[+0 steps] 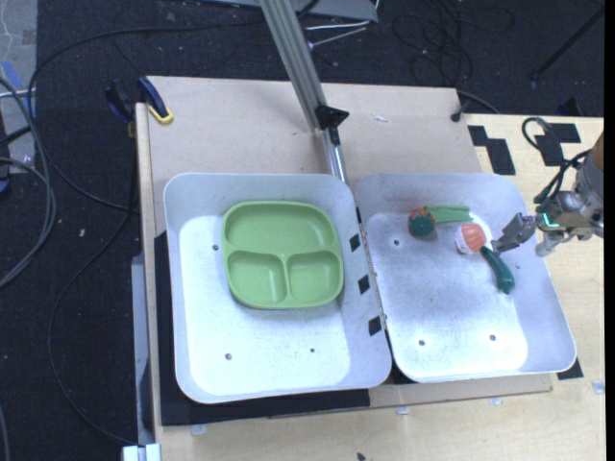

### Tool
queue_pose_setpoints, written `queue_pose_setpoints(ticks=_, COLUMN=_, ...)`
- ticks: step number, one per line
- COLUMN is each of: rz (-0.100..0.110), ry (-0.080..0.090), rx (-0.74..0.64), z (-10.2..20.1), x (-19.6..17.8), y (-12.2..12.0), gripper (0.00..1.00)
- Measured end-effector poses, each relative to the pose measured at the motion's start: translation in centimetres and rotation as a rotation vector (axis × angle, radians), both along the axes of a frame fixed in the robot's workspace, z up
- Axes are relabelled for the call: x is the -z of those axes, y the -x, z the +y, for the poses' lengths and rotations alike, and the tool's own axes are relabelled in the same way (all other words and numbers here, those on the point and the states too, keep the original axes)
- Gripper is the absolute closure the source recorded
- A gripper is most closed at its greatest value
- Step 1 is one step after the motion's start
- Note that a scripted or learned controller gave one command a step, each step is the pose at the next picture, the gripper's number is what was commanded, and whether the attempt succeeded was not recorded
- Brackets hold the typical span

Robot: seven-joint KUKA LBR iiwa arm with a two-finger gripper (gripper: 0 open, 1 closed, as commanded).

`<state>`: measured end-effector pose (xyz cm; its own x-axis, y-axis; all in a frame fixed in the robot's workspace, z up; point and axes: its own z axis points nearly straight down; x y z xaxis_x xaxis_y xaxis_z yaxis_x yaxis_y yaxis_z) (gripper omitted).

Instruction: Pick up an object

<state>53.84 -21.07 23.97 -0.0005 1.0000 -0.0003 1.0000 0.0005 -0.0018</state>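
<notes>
The hand (530,230) hangs at the right rim of the right bin (452,344), its fingers spread apart and nothing between them, tilted in toward the bin's upper right corner. That pose reads as an approach from the side, since the arm comes in over this rim and the nearest things lie just inside it. Closest is a dark green handled tool (501,268), lying at a slant just beside the fingertips; its upper end touches a small red-and-white piece (470,237). A little farther left sit a round orange-and-green toy (421,223) and a light green strip (448,214), close together. All four crowd the bin's upper part, near the back wall, so a grasp there has little side room; the lower half of that bin is bare white floor. The left bin (202,353) carries a green divided plate (283,254), well apart from the hand, across the bench (240,123)
</notes>
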Motion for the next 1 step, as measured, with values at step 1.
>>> queue_pose_setpoints(ticks=1, rz=-0.002, ry=0.001, rx=0.0, z=-0.01, x=-0.08, y=-0.05, gripper=0.0)
